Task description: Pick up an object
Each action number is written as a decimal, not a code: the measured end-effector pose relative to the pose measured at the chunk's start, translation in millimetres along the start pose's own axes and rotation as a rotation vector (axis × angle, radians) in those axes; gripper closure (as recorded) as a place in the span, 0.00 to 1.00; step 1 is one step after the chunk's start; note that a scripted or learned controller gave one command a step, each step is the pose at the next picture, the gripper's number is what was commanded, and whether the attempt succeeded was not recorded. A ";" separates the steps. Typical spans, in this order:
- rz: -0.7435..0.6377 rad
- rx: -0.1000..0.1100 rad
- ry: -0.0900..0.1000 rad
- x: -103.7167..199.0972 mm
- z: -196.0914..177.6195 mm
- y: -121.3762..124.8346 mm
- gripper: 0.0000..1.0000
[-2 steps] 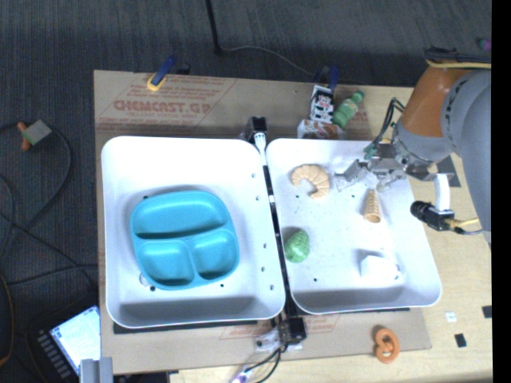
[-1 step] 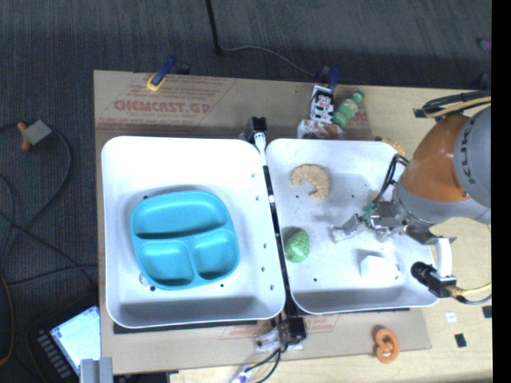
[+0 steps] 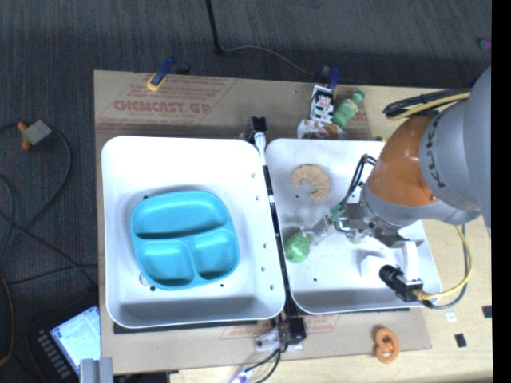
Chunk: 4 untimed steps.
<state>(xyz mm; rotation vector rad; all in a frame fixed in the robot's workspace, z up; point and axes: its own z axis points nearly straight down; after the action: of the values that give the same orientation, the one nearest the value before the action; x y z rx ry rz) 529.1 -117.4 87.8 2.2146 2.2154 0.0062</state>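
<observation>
Approach step: gripper [image 3: 329,223] sits low in right bin [image 3: 319,298], just beside green ball [image 3: 297,246]; finger state cannot be told. Next: centre over ball, close

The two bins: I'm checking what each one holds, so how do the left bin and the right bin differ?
The left bin holds one big blue divided tray; the right bin holds small things, a green ball and a tan ring-shaped piece. The arm reaches over the right bin, not the left bin. Both are shallow, white and side by side.
</observation>
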 end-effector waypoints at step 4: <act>0.000 0.006 0.001 -35.0 1.3 127.6 1.00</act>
<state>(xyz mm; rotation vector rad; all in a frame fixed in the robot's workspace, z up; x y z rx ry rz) 656.7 -152.3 87.8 2.2174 2.2192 0.0010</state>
